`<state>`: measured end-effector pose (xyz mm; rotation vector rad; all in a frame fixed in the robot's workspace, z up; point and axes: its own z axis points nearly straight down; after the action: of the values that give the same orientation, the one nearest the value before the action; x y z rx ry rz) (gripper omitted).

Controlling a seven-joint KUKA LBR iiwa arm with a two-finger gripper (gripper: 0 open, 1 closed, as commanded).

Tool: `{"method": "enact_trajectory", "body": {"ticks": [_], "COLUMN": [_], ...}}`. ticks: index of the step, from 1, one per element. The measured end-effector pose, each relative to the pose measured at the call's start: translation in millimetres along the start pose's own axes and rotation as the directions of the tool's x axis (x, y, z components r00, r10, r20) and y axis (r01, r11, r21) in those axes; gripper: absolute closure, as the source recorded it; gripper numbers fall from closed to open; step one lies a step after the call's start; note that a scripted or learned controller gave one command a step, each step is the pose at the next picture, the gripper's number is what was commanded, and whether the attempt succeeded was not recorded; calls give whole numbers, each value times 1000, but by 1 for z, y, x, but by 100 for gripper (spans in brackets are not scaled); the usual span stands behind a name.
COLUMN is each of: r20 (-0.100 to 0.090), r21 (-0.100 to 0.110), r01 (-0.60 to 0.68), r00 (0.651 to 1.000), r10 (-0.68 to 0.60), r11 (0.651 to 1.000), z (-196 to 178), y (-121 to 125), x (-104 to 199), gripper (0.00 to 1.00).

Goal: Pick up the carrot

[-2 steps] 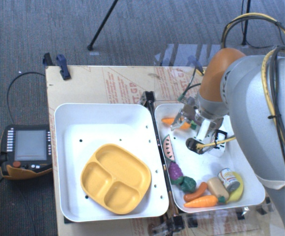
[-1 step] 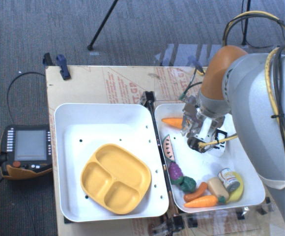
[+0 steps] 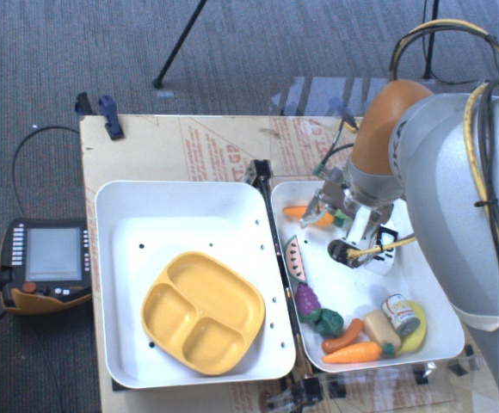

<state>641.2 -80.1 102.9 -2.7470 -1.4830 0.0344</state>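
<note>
Carrot (image 3: 353,353) lies at the near edge of the right bin (image 3: 430,282), beside a second, smaller carrot (image 3: 343,335). Left to right: a handheld controller (image 3: 50,261) on the floor, a yellow divided plate (image 3: 202,311) in the left bin (image 3: 120,231), then the gripper (image 3: 321,207) over the right bin's far corner, well apart from the carrot, fingers spread around a small orange piece (image 3: 308,216).

You'll find the right bin (image 3: 443,312) crowded along its near edge — a carrot (image 3: 353,353) lies there with a second carrot (image 3: 342,335) touching it, a beige block (image 3: 380,329) at its right end, a can (image 3: 399,311) and banana (image 3: 416,330) beyond. Grapes (image 3: 306,298) and a green piece (image 3: 328,322) hem the left. The arm (image 3: 443,170) overhangs the far half — the bin's middle floor lies open.
</note>
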Motion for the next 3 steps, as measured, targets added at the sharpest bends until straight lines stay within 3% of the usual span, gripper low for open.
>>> {"method": "enact_trajectory", "body": {"ticks": [1,2,3], "r20": [-2,-14,-17], "r21": [1,-4,0], "r01": [-345,-640,-707], "r00": [938,768,707], "r10": [345,640,707], "r11": [938,769,707], "z": [20,18,16], "y": [0,-2,28], "x": [-4,-15,-50], "gripper": [0,0,0]}}
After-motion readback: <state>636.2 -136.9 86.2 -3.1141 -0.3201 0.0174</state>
